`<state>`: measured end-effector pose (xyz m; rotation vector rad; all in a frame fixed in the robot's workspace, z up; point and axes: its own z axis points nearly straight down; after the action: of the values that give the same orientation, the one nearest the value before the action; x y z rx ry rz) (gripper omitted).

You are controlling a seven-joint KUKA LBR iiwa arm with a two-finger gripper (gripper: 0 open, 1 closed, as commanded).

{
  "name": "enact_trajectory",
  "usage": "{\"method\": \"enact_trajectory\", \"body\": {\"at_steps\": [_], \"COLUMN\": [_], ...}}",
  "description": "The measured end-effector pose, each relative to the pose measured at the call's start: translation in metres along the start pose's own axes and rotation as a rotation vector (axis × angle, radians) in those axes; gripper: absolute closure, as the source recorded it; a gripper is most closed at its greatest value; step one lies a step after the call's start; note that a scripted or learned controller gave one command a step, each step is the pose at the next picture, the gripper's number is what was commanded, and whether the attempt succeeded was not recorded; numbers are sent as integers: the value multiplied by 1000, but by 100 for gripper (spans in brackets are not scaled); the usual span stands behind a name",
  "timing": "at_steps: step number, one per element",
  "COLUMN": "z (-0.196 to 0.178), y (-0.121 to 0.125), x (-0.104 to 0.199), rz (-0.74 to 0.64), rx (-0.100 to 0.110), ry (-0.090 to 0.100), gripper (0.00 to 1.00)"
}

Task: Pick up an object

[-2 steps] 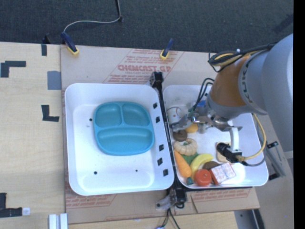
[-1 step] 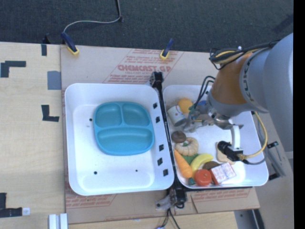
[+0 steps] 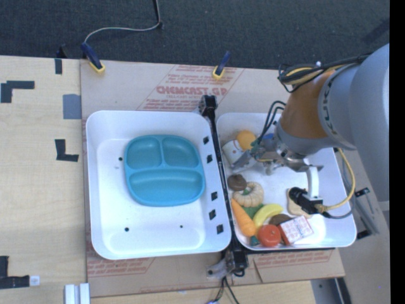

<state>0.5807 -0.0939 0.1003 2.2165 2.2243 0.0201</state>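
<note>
The right bin holds several toy foods. My gripper hangs low over the bin's left half, open, with bare bin floor showing between its fingers. Just left of it lies a small white-grey cup, and a yellow lemon sits behind it. In front of the gripper are a brown piece and a beige ring-shaped pastry. Nearer the front rim lie a carrot, a banana, a red tomato and a white-and-red box.
The left bin holds a blue divided plate. A black divider clip strip runs between the bins. The arm's wrist and cables hang over the right bin's right half, partly hiding a tan piece.
</note>
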Motion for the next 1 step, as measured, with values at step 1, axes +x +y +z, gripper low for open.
{"method": "enact_trajectory", "body": {"at_steps": [1], "z": [16], "y": [46], "x": [-7], "rz": [0], "rx": [34], "ry": [-4], "gripper": [0]}}
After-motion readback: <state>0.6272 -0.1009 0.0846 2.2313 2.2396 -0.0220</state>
